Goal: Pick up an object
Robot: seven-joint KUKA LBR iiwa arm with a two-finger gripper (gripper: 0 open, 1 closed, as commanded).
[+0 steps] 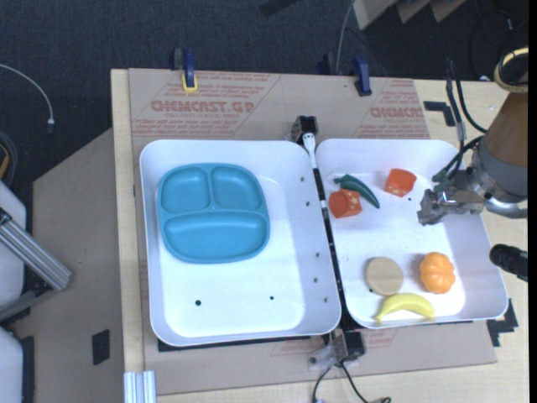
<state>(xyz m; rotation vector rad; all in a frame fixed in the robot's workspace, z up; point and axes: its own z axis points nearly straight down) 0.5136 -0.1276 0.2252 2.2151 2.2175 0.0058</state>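
Note:
The right bin (361,154) holds a red tomato with a green pepper across it (346,201), an orange-red block (400,181), a tan round disc (384,274), an orange fruit (436,272) and a yellow banana (406,306). My gripper (433,209) hangs over the right side of this bin, to the right of the orange-red block and above the orange fruit. Nothing shows between its fingers.
The left bin (289,250) carries a blue divided plate (215,211) in its upper left part. A black clip (305,128) sits at the top of the seam between the bins. Cables run behind the bench at the upper right.

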